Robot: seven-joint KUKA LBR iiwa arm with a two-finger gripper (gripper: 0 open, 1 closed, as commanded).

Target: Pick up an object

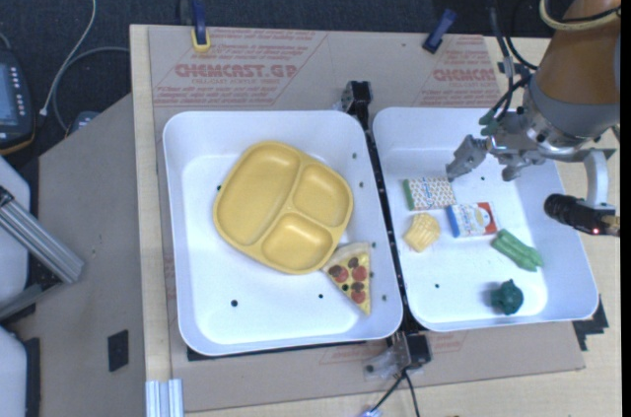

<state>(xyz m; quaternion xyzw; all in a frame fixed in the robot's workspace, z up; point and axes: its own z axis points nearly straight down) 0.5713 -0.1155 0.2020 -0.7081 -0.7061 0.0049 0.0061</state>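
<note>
My gripper hangs over the back of the right bin, its two fingers spread apart with nothing between them. Just below and left of it lies a green-and-white speckled packet. A yellow corn-like toy sits below that, with a small red, white and blue box to its right. Further right a light green pod lies at a slant, and a dark teal lump rests near the bin's front.
The left bin holds a yellow divided plate and a toy pizza slice at its front right. A black divider runs between the bins. The orange-banded arm stands over the right bin's far right.
</note>
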